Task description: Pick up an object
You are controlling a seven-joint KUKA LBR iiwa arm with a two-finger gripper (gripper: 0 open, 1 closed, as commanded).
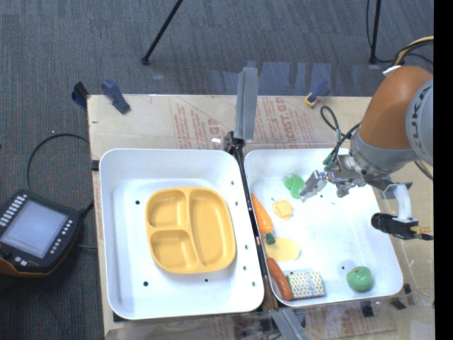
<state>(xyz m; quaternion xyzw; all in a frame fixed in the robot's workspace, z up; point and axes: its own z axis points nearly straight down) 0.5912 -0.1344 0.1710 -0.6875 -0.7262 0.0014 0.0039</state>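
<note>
Claw [316,184] right of centre frame, over the right bin [386,211], just beside a small green object [294,185]. Finger spread: cannot tell; nothing visibly gripped. Green apple [359,278] lower right; yellow divided tray [190,229] in the left bin [120,218].

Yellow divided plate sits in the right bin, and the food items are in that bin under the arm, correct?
Not quite. The camera view shows the yellow divided plate in the left bin, alone. The food items, such as the carrot and green apple, are in the right bin, where the gripper is.
</note>
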